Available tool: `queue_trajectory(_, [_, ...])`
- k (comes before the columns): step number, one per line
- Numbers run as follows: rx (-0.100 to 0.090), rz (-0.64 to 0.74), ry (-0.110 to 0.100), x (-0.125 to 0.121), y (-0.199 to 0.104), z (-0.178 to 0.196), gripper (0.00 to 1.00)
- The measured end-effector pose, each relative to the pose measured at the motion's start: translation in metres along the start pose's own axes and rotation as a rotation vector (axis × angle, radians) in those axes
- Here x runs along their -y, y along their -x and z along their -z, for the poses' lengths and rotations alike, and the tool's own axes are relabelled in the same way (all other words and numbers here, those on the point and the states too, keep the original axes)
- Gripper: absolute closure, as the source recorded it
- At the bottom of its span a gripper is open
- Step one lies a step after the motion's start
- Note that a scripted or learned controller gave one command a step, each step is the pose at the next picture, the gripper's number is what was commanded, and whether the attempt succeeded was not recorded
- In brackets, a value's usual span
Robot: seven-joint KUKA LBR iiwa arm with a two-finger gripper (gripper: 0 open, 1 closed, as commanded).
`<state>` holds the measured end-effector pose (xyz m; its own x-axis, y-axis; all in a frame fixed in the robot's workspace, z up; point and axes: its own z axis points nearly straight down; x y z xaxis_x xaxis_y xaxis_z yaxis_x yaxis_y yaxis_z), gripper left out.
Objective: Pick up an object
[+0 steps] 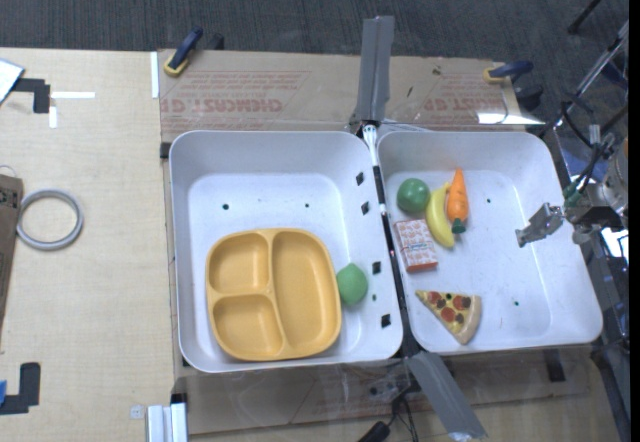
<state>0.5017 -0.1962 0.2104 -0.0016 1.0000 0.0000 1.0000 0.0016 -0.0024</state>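
From the camera view, you have the gripper [540, 225] over the right bin's [545, 315] right side, holding nothing; you cannot tell its state. To its left lie a banana [440, 220], carrot [457, 198], green ball [413, 195], small box [415, 244] and pizza slice [452, 312]. The left bin [260, 160] holds a yellow tray [270, 292].

Two white bins sit side by side on the table [90, 330]. Left bin [250, 155]: a yellow divided plate [272, 293] with a green ball [351, 284] touching its right edge. Right bin [500, 325]: a green round fruit [413, 195], a banana [440, 218] and a carrot [457, 198] clustered together; a small red box [415, 243] just below them; a pizza slice [450, 312] nearer the front. The gripper [538, 226] hangs over the right bin's right side, apart from all items. A tape roll [46, 218] lies on the table at left.
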Motion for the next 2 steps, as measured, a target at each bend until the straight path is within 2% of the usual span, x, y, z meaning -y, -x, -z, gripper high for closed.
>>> queue_trajectory(1, [0.000,0.052,-0.002,-0.052,-0.067,-0.075,0.00])
queue_trajectory(2, [0.003,0.161,0.009,-0.085,-0.099,-0.113,0.00])
